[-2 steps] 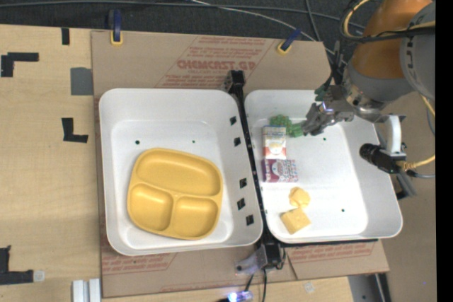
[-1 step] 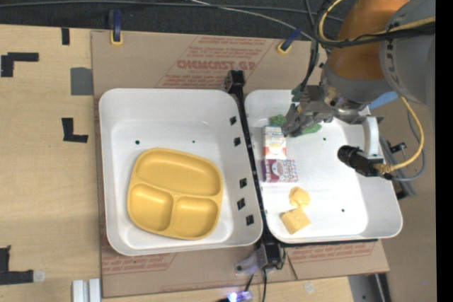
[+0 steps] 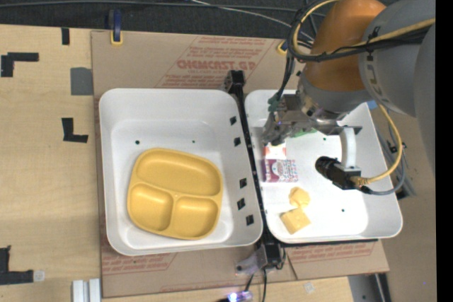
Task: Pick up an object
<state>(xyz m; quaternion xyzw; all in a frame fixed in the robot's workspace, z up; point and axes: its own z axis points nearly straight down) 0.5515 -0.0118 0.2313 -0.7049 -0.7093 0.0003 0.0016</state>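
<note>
Gripper: the two-finger gripper [image 3: 277,125] sits low at the upper-left corner of the right shallow white plastic bin [image 3: 379,219], tight to the divider wall; I cannot tell how it is set, as the wrist hides it.
Arm: the grey arm with the orange band [image 3: 347,46] comes in from the right and covers the bin's upper half.
Nearest object: a small carton with a red-and-white label [image 3: 279,165] lies just below the gripper, along the bin's left wall; its print is too small to read.
Other pieces: two yellow foam-like blocks [image 3: 297,210] lie near the front edge, close together.
Open room: the right bin's floor is bare at lower right.
Left bin: the left shallow white plastic bin [image 3: 117,117] holds one yellow three-compartment plastic tray [image 3: 174,193], with bare floor behind it.
Writing: the brown cardboard sheet [image 3: 184,56] under the bins bears red print reading "CHEMCAST".
Count: two bins, one tray, one carton, two blocks.
</note>
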